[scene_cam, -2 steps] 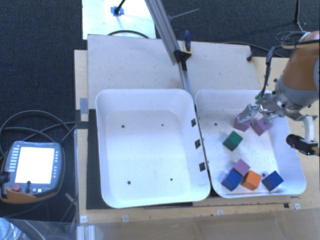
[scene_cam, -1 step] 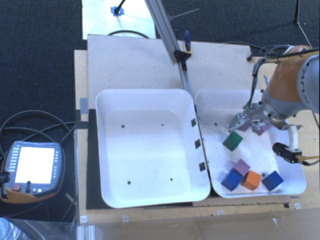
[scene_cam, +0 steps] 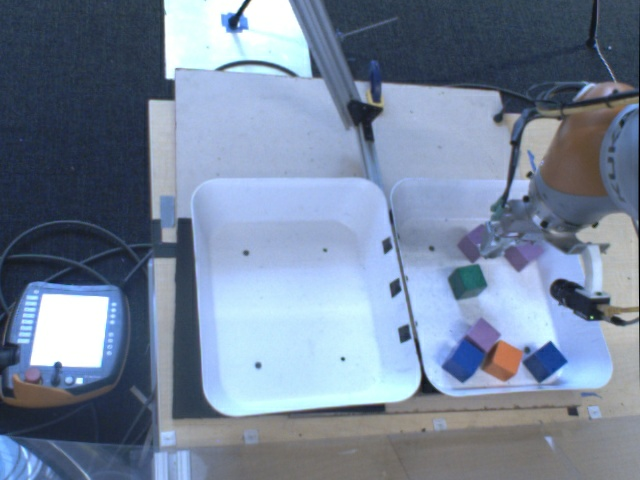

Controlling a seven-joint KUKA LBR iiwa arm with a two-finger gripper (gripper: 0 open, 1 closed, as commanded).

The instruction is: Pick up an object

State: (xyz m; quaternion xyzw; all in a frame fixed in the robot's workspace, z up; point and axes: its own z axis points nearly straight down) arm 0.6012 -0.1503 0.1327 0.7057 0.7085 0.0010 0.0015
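Note:
The right bin [scene_cam: 432, 200] holds several small blocks. My gripper [scene_cam: 499, 234] hangs low over its far part, between two purple blocks: one [scene_cam: 472, 243] just to its left, the other [scene_cam: 523, 256] just to its right and partly under the wrist. A green block [scene_cam: 467, 281] lies a little nearer than the gripper. At the bin's near edge sit a third purple block [scene_cam: 484, 332], a blue block [scene_cam: 464, 359], an orange block [scene_cam: 503, 360] and a second blue block [scene_cam: 545, 361]. The wrist hides the space under the gripper.
The left bin [scene_cam: 290, 184] stands beside the right one, their rims touching in the middle. A slanted metal pole [scene_cam: 330, 53] crosses the bench behind the bins. A teach pendant [scene_cam: 65, 343] lies on the floor at far left.

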